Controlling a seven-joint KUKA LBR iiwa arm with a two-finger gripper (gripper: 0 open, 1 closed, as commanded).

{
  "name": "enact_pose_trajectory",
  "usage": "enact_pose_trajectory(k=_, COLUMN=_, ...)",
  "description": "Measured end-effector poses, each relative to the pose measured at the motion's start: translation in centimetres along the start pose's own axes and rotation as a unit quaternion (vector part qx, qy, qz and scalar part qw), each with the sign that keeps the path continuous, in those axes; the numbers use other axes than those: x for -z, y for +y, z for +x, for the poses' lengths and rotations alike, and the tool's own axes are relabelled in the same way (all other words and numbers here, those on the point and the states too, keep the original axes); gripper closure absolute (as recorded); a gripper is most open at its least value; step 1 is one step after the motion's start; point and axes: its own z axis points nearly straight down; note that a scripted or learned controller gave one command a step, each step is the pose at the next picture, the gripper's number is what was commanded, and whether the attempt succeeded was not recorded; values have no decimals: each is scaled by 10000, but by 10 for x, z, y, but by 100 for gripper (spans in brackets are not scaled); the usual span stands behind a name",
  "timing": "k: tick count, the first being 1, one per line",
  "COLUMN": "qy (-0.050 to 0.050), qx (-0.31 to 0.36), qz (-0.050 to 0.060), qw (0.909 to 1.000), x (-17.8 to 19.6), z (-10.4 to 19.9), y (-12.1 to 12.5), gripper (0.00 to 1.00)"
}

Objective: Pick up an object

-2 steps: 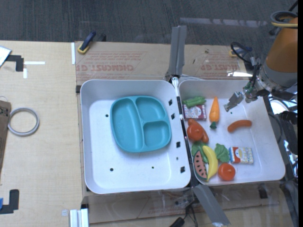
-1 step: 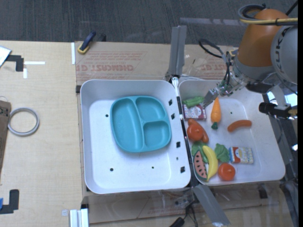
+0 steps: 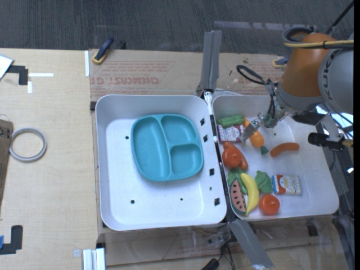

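The big grey and orange arm [image 3: 315,66] bends down from the right into the right bin [image 3: 315,207]. Its gripper [image 3: 253,129] hangs low near the back — right over a small orange toy [image 3: 257,140], beside the green pepper [image 3: 231,120]. I cannot tell how it is set. The blue plate [image 3: 167,147] sits in the left bin [image 3: 112,167].

faint red print, roughly "chemsat", upside down on the cardboard sheet [image 3: 147,72] behind the bins
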Motion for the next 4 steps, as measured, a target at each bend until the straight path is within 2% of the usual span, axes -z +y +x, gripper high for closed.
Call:
enact_pose_trajectory(k=1, qy=-7, qx=-19, qz=-19, qw=10000, x=11, z=-1, y=1, gripper=100)
enact_pose_trajectory(k=2, qy=19, qx=-789, qz=37, qw=9969, x=153, z=39, y=58, gripper=100)
enact_pose_trajectory(k=3, qy=8, qx=-782, qz=37, qw=9969, x=162, z=38, y=58, gripper=100)
enact_pose_trajectory(k=4, qy=9, qx=-782, qz=39, qw=9969, x=162, z=38, y=58, gripper=0)
